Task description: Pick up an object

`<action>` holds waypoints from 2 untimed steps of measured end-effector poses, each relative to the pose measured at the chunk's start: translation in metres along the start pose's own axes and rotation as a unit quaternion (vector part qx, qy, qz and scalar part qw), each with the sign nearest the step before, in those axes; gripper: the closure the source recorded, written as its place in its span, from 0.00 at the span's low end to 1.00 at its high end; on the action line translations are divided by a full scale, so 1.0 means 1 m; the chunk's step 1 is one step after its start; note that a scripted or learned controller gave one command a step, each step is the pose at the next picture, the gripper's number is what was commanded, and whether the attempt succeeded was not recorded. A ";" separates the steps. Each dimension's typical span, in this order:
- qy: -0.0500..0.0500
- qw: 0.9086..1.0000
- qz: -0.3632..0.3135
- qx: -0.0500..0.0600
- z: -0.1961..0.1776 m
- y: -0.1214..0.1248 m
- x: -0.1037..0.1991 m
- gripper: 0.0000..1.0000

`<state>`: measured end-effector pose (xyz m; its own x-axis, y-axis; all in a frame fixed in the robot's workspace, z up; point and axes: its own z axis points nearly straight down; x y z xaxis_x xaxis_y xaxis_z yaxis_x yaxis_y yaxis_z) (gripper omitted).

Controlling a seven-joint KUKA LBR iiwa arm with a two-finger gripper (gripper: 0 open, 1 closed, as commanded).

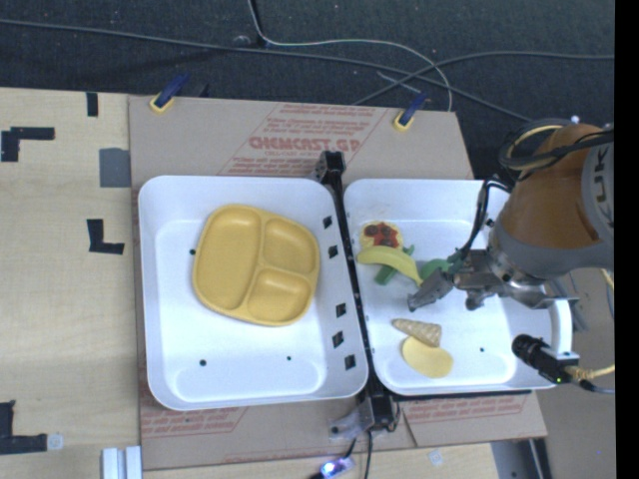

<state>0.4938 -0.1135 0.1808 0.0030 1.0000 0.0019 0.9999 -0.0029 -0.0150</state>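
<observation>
Two white bins on cardboard

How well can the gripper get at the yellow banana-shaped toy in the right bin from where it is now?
Probably well. The gripper hangs low in the right white bin, just right of the yellow banana-shaped toy. A green toy piece lies close by its tip and could get nudged; nothing else stands between them.
</observation>
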 end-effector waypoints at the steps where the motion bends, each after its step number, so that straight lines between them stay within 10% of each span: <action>1: -0.001 1.000 -0.002 -0.006 -0.006 0.003 0.000 0.00; 2: 0.000 1.000 -0.002 -0.004 0.052 0.007 0.010 0.00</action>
<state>0.4998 -0.1038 0.1287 -0.0014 1.0000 0.0012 1.0000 0.0014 -0.0079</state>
